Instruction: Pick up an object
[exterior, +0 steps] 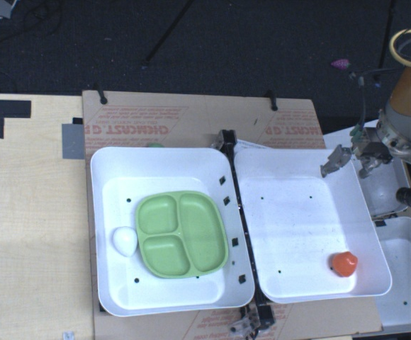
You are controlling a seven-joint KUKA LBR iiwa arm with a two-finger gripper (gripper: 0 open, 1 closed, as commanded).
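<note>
Rightward, orange ball [344,263] (left: green plate [181,234])

A single fixed camera looks down at a slant from above the tabletop [28,218], far enough to take in both white bins [106,168] side by side

bins [301,292]: glossy white plastic | tray [181,234]: matt green plastic
</note>
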